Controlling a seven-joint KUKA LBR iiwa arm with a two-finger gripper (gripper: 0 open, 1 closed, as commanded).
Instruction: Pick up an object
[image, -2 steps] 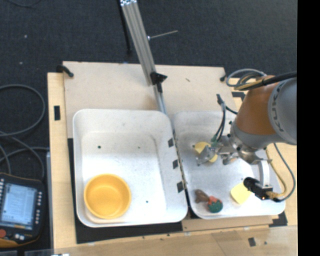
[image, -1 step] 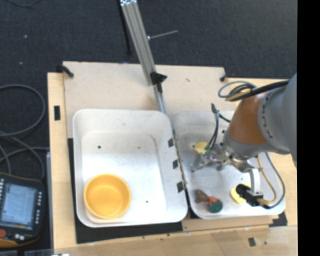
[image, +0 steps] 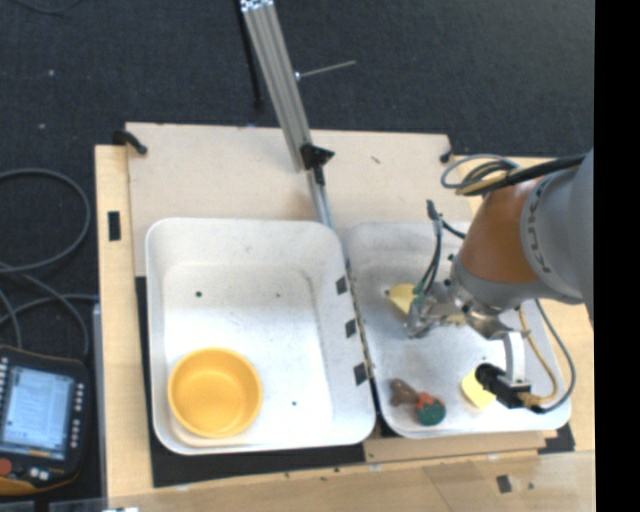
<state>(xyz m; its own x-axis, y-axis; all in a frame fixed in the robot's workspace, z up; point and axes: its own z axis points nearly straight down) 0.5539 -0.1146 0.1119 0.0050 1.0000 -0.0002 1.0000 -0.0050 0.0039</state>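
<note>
Gripper (image: 418, 320): low in right bin (image: 380, 260), grip state not discernible, apparently positioned for the pale yellow object (image: 400, 296) just beside its upper-left; brown piece (image: 402, 391) and green-red toy (image: 430, 410) below; yellow bowl (image: 215, 392) far left.

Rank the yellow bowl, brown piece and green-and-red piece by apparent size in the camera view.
1. yellow bowl, by far the largest.
2. brown piece and green-and-red piece: too alike to rank.
</note>
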